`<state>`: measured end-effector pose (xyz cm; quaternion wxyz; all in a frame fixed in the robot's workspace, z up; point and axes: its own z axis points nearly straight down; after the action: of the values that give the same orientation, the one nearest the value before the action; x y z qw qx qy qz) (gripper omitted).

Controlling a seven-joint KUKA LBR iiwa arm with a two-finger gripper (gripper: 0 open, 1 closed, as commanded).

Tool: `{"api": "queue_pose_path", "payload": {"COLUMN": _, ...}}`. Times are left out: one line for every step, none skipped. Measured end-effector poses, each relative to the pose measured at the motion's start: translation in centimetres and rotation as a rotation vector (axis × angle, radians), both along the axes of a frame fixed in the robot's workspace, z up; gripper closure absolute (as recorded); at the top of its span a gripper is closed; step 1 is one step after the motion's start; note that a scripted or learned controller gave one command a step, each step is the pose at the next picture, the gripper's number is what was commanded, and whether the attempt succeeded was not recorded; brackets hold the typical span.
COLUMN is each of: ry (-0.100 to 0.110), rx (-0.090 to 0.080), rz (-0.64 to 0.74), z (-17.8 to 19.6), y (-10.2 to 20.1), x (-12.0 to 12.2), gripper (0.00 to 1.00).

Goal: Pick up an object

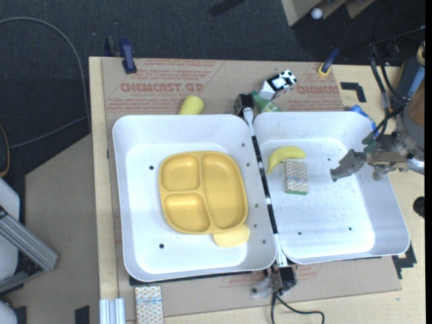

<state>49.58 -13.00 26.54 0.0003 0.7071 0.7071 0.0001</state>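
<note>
White plastic left bin (135,181), shallow, holds a yellow three-compartment plastic plate (202,191) at its centre, with a pale yellow flat piece (231,237) tucked under the plate's 5 o'clock edge. White plastic right bin (385,214) holds the two likeliest targets, both at its 10 o'clock corner: a yellow toy banana (285,156) and, touching it just below, a speckled beige sponge block with a green underside (295,177).

Grey two-finger gripper (344,167) sits over the right bin at about 3 o'clock from the sponge, near it but apart, tilted low toward the bin floor. Nothing lies between the fingers; whether the jaws are spread or closed cannot be told from this angle.

Judgement on the step in hand (approach to a grasp): the sponge block is the better candidate, flat-sided and soft. Travel toward 9 o'clock, centre over the block, align the fingers across its short width. Risk: banana contact at the block's 12 o'clock edge may drag both. Descend from the block's 6 o'clock half to stay off the banana.

Outside the bins, at 12 o'clock on the board: a small yellow cylinder (192,104).
</note>
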Motion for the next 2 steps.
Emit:
{"api": "queue_pose_path", "payload": {"ry": 0.005, "rx": 0.002, "rz": 0.000, "z": -17.1, "y": 2.1, "x": 5.0, "gripper": 0.00}}
{"api": "queue_pose_path", "payload": {"ry": 0.004, "rx": 0.002, "rz": -0.001, "z": -18.1, "y": 2.5, "x": 3.8, "gripper": 0.00}}
